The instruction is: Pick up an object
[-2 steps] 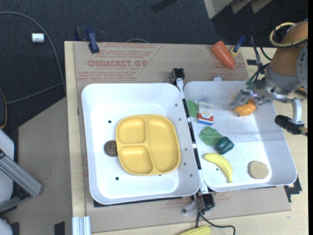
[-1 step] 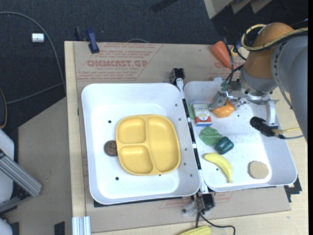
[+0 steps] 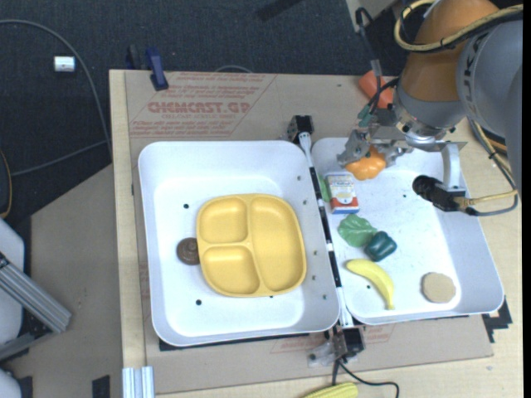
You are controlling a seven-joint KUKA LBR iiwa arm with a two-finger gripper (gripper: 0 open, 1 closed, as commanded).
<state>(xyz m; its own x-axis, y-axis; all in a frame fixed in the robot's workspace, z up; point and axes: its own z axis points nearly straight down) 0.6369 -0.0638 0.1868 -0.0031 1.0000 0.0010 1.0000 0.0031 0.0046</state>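
Orange rounded plastic fruit (image 3: 366,167) sits at the upper left of the right white bin (image 3: 465,247), directly under my end effector (image 3: 371,143). I'm at the grasp; next comes a straight lift, grip state unclear.

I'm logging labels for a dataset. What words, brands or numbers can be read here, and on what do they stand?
"CHEMCAST GP": large red print on the brown board under the bins, at its far end; the last letters are faint.
Smaller red lines above and below that print: too blurred to read.
Small carton in the right bin: red and green print, too small to read.
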